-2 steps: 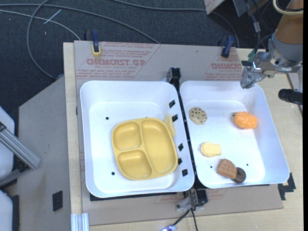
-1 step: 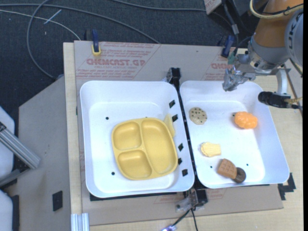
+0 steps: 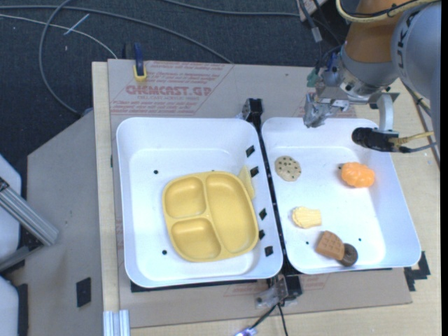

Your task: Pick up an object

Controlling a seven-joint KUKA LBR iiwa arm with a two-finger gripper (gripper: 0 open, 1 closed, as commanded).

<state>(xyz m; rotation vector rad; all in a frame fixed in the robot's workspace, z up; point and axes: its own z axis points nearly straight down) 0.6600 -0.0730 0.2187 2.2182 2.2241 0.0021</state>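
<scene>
Your hand (image 3: pixel 313 117) hangs over the right bin's (image 3: pixel 399 250) far rim, fingers slightly apart and holding nothing. The cookie (image 3: pixel 287 167) lies nearest, just below it, well apart from the others: come straight down and straddle it.

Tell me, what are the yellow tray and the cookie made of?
The yellow tray looks like smooth moulded plastic: one even colour, rounded compartments, a soft shine. The cookie is probably a toy, plastic or rubber perhaps; its beige face with dark specks looks matte, but it is too small to tell for sure.
</scene>
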